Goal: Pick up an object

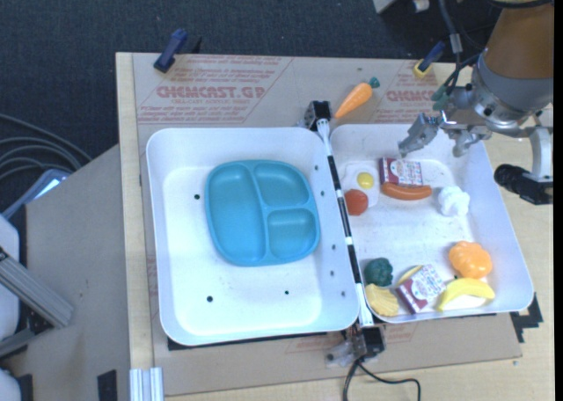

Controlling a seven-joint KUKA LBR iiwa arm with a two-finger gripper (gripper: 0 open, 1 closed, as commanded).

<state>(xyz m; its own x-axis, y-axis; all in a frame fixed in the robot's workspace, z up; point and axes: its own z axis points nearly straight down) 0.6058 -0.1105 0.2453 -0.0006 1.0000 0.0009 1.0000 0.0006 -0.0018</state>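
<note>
Seen from above at a slant: two shallow white bins side by side on the counter (220, 96), left bin (176, 294) and right bin (506, 245), meeting along a dark seam

Taking the right bin as landmark:
- over its far rim, the claw (437, 135), fingers spread open with nothing between them, hanging under the grey wrist and orange band of the arm (519, 30)
- just beneath the claw, inside at the far end, a small red carton (398, 168) with a hot dog (406, 190) lying against its near side
- beside those toward the seam, a fried egg (362, 182) and a red tomato (355, 202) touching it
- toward the outer wall, a white crumpled lump (454, 200)
- at the near end, an orange pepper (470, 258), a yellow banana (464, 294), a second red carton (422, 285), a yellow wedge (381, 300) and a dark green piece (379, 270), clustered close
- outside, past the far rim by the seam, a toy carrot (353, 99) on the counter
- across the seam, in the left bin, a blue divided plate (261, 211)
- at the counter's far edge, a blue clamp (170, 50)
</note>
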